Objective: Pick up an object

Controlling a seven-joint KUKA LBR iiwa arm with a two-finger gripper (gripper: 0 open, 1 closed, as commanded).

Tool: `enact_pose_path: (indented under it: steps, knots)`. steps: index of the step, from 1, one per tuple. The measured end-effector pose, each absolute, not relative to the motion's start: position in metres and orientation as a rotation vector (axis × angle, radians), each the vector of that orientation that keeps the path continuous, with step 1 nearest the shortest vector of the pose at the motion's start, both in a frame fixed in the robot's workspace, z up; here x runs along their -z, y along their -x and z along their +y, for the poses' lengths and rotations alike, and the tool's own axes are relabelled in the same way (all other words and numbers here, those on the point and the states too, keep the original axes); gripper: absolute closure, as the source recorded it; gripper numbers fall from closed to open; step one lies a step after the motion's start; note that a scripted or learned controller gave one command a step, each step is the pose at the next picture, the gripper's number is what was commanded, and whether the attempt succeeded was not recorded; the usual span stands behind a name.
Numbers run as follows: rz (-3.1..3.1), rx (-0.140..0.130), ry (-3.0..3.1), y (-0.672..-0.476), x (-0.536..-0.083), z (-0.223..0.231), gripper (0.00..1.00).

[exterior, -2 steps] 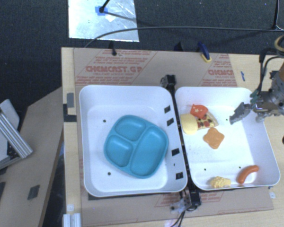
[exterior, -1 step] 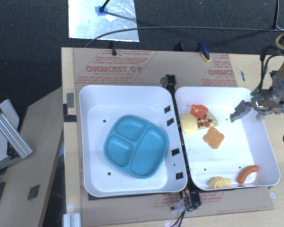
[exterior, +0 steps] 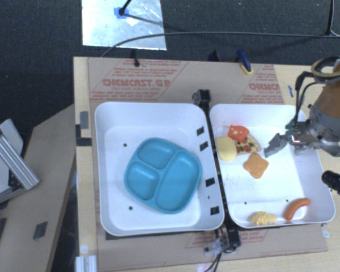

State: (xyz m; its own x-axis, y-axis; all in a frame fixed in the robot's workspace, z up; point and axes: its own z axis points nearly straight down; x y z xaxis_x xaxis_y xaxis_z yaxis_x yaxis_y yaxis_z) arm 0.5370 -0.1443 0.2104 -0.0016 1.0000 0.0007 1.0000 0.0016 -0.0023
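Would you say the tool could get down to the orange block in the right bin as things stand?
Probably yes. The tool hovers just right of the orange block, which lies flat with open bin floor on its right side; only the pizza slice sits close behind it.

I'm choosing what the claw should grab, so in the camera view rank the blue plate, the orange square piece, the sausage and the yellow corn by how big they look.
Largest to smallest:
1. blue plate, by far
2. orange square piece
3. sausage and yellow corn: they look alike, so I won't rank them.
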Motion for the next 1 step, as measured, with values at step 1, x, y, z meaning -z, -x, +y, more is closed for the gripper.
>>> enact_pose_path:
  steps: [1]
  knots:
    - [-2.221,-0.002,2.218,-0.5381,-0.1551,-0.1339,0.0]
